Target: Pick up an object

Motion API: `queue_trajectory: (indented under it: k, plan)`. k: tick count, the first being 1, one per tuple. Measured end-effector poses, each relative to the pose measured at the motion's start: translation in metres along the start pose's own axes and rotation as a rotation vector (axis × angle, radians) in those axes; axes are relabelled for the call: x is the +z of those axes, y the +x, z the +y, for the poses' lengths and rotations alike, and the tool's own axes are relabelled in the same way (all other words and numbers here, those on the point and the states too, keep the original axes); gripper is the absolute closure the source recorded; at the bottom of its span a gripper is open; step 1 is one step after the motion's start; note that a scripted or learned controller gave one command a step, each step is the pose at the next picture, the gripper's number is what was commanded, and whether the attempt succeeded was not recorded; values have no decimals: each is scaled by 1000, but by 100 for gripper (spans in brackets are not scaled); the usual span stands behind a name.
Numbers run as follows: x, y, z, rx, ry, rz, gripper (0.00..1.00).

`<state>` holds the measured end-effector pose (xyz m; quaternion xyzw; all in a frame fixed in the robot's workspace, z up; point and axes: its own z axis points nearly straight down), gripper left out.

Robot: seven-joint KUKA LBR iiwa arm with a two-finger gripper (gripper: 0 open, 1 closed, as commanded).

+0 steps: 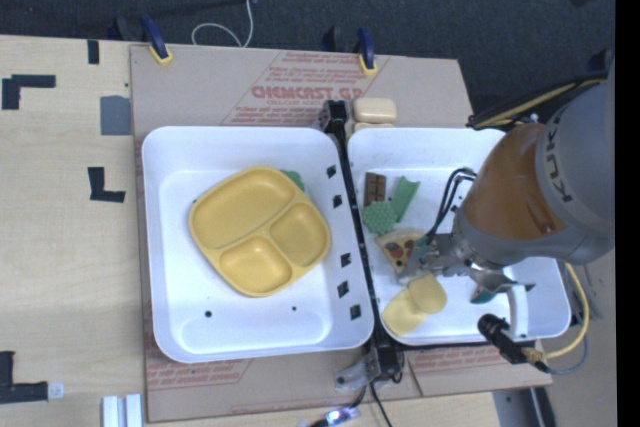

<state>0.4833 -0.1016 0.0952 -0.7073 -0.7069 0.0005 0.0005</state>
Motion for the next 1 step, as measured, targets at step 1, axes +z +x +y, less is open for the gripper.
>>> queue_trajectory:
  k: [1]
  plan:
    - [-94, 49, 58, -8, -12, 1, 100]
